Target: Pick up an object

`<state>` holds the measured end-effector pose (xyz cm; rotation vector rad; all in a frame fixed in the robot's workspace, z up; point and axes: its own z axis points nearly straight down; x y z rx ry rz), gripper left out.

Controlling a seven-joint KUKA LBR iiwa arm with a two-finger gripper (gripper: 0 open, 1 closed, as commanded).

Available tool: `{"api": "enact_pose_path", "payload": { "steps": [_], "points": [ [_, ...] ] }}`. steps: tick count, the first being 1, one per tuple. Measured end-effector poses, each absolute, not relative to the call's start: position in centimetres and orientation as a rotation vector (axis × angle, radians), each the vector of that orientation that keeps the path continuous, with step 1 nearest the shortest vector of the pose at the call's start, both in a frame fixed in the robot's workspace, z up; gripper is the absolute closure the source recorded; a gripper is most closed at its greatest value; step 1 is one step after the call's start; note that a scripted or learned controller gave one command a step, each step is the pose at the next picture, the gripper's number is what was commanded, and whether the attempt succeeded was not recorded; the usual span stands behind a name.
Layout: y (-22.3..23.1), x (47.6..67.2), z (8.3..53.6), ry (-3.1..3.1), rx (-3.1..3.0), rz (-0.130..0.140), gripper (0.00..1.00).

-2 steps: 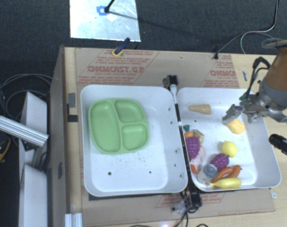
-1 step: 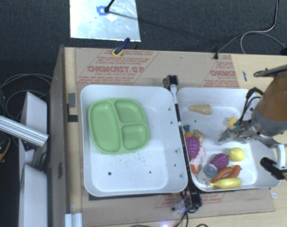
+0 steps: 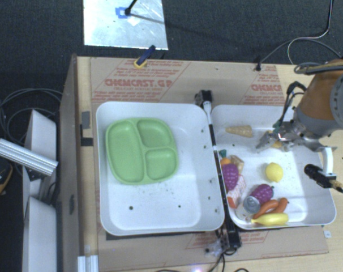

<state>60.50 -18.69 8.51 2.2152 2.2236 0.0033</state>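
Camera view: the gripper [image 3: 278,136] is seen at the right of the frame, low over the upper part of the right bin [image 3: 324,208], with the arm [image 3: 324,103] behind it. How far it is parted cannot be told, and nothing is seen held in it. The nearest candidate, a pale cone-shaped piece [image 3: 240,131], lies just left of it near the bin's upper edge; its long axis runs roughly left-right, with the tapered end toward the left. A lemon [image 3: 274,172] sits below, apart from both. A miss is judged likely if the descent is made beside the cone rather than astride it, since the piece could be pushed away. The left bin [image 3: 120,220] bears a green divided plate [image 3: 141,150].
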Motion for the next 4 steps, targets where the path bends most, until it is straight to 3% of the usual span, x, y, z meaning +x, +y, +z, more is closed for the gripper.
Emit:
{"api": "enact_pose_path", "payload": {
  "steps": [1,2,3,4],
  "points": [
    [-14.6,54.4,8.4,2.223,2.218,0.001,0.0],
    [-15.6,60.2,10.9,2.223,2.214,0.003,0.0],
    [-17.2,54.6,8.4,2.223,2.22,0.0,0.0],
    [-15.5,48.7,8.4,2.223,2.219,0.001,0.0]
  ]
}}
